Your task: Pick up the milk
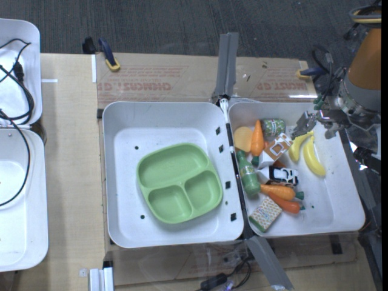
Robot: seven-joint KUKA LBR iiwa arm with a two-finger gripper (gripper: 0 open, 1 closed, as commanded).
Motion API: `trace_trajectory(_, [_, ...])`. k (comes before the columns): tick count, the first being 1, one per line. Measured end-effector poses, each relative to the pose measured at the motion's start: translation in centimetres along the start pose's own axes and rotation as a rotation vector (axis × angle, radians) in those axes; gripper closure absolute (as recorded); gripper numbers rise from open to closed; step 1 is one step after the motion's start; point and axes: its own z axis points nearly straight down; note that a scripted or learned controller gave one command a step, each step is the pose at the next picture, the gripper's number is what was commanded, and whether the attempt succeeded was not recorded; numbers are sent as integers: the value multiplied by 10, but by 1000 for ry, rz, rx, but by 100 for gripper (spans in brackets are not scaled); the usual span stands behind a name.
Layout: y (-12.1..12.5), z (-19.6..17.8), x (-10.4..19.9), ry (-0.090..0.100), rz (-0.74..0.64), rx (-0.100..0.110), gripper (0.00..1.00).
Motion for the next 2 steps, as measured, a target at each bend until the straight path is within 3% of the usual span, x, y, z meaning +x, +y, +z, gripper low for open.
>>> trace_trajectory(1, [22, 136, 27, -1, -81, -3, 0])
trace_trajectory(2, [22, 127, 25, -1, -77, -4, 100])
